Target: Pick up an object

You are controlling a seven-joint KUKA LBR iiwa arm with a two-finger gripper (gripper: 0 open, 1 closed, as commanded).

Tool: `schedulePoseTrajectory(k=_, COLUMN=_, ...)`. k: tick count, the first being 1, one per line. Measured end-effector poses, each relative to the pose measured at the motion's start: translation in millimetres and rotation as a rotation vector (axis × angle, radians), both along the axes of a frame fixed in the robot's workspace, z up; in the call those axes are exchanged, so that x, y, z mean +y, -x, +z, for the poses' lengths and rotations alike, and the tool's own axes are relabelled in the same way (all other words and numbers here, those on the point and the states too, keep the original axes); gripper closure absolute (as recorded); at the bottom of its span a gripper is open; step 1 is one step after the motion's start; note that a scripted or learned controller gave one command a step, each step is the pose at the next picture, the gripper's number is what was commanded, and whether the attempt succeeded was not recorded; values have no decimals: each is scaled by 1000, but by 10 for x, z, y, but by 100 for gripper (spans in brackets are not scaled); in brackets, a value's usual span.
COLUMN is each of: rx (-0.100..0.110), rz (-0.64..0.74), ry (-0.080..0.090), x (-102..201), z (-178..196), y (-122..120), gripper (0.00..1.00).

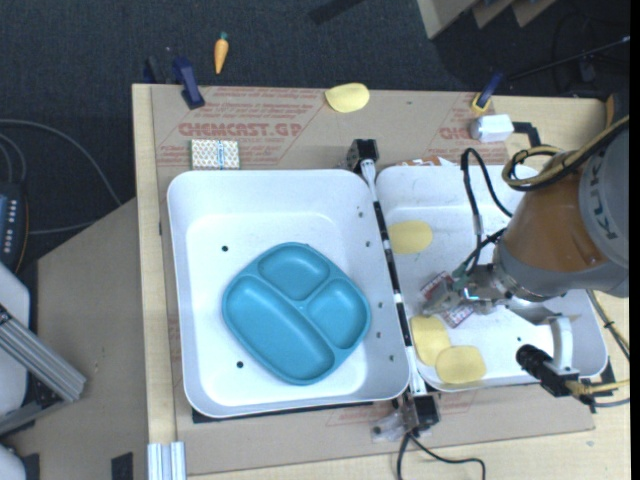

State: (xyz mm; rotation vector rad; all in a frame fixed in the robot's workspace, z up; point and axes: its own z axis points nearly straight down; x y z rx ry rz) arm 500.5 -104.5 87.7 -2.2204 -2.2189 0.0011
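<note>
You have two bins side by side: the left bin (190,268) holds a divided tray (293,311). In the right bin (440,180), one chip (410,236) lies toward the back and two chips (445,353) at the front, with the gripper (455,298) between them.

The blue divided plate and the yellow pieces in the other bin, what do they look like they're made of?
The blue divided plate looks like molded plastic with a matte finish: uniform color, rounded compartment ridges, soft highlights. The yellow pieces seem to be soft foam or sponge, judging by their dull surface and rounded edges, though that's uncertain at this resolution.
</note>
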Motion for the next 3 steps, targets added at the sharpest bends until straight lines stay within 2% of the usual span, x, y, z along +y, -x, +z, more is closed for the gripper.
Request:
schedulePoseTrajectory(k=1, rx=-3, rz=1, ry=2, x=118, z=-35, y=-154, gripper=0)
schedulePoseTrajectory(k=2, rx=-4, rz=1, ry=2, x=-51, z=-31, y=-480, gripper=0)
schedulePoseTrajectory(k=3, rx=-5, rz=1, ry=3, x=-48, z=65, y=-482, gripper=100)
